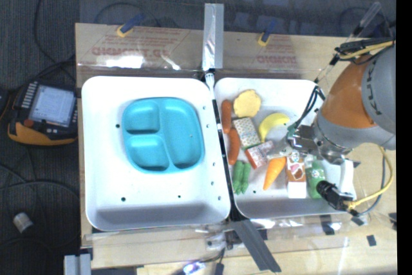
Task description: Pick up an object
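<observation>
Two bins, pincer over right.

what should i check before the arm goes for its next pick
1. Tool over the right bin: ok, above the bin's right part.
2. Finger state: cannot tell.
3. Anything held: cannot tell.
4. Targets available: ok, lemon, small carrot and green pepper lie in the bin.
5. Crowding: not ok, small boxes sit packed close by the tool.
6. Left bin holds the blue tray, apart from the arm: ok.
</observation>
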You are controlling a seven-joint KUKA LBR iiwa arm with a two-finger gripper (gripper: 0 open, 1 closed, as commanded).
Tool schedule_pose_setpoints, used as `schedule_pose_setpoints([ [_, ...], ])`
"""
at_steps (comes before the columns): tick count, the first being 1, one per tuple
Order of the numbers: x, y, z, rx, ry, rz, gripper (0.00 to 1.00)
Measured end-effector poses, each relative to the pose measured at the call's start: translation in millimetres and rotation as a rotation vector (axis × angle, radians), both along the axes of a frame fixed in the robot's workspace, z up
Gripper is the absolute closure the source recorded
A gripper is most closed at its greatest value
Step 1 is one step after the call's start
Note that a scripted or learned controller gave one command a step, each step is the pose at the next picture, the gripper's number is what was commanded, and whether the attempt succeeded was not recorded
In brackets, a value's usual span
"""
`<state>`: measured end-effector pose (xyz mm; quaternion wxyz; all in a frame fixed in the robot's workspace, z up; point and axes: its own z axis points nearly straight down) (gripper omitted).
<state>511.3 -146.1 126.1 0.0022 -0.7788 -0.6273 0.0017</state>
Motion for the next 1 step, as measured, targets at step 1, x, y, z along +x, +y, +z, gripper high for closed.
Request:
schedule_pose_setpoints([
  [1,30.2,51.2,115.0,-0.004,-0.002,0.075,1.0],
])
